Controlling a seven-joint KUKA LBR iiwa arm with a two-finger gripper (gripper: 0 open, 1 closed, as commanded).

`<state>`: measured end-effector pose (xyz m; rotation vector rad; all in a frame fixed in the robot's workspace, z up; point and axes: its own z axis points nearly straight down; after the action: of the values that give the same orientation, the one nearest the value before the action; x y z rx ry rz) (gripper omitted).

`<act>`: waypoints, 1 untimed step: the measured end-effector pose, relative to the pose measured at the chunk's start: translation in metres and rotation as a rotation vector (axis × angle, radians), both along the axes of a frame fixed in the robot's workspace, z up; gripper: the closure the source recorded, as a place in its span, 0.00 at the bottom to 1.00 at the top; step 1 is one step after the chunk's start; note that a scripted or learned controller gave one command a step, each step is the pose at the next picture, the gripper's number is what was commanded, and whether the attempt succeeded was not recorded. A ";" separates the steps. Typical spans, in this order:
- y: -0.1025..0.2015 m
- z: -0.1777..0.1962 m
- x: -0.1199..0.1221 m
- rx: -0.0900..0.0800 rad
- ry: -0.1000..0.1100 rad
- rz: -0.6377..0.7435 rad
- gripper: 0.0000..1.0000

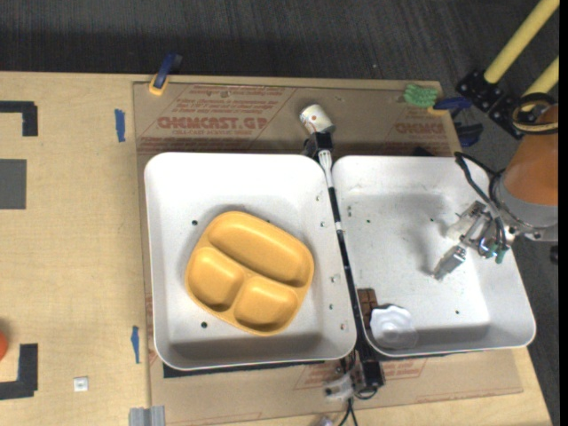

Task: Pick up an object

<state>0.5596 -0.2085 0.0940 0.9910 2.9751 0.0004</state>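
The tool point(461, 242) hangs open over the right bin point(506, 327), near its right rim, gripping nothing, with bare floor to its left. The yellow tray point(250, 272) lies mid left bin point(169, 238), margins all round; both bins sit on cardboard on the wooden tabletop point(62, 238)

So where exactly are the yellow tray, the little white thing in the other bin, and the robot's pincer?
yellow tray point(249, 272): camera view, on its centre ridge, left bin.
white thing point(392, 321): camera view, on its middle, right bin's near-left corner.
pincer point(449, 264): camera view, between its fingertips, over the right bin.
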 end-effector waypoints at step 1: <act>-0.015 -0.008 0.041 -0.001 -0.001 0.144 0.00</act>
<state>0.6008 -0.2235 0.0856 0.7743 3.0376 0.0000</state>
